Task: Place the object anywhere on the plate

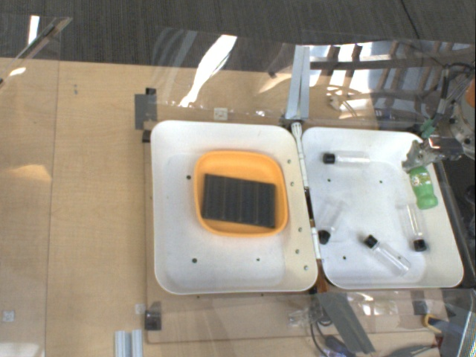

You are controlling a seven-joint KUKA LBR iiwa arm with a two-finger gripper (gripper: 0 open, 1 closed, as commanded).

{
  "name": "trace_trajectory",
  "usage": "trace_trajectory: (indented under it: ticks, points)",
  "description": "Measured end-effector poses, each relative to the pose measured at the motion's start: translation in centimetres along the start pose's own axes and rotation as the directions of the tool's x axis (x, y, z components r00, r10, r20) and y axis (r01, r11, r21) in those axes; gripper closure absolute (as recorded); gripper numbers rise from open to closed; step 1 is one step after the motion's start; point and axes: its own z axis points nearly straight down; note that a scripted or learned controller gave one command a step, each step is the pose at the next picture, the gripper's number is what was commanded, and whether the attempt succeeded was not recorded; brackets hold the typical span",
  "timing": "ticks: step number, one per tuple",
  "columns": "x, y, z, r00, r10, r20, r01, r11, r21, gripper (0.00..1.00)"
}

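An orange plate (239,165) lies in the left bin (223,274). A dark grey ridged rectangular block (239,201) rests flat on it and covers most of its middle. My gripper (419,157) is at the right bin's far right edge, coming in from the right. Directly under its tip is a small green bottle (424,187), touching or nearly touching it. I cannot make out whether the bottle is held.
The right bin (372,199) holds several clear vials with black caps: one at the back (343,157), one by the left wall (327,220), one at the front (388,254) and one at the right (413,222). A metal divider (297,88) stands behind the bins.
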Motion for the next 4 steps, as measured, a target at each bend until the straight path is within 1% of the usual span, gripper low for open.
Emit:
trace_trajectory:
  ticks: [1,2,3,4]
  points:
    - [1.1,-5.8,9.4,0.98,-0.2,-0.001,0.2,0.98,0.003,1.0]
    - [8.9,-9.7,9.3,0.9,-0.436,-0.002,0.436,0.9,0.001,1.0]
    - [17.0,-9.6,4.7,0.828,-0.561,-0.001,0.561,0.828,-0.002,1.0]
    - [24.4,-4.0,4.7,0.783,-0.622,-0.003,0.622,0.783,-0.001,1.0]
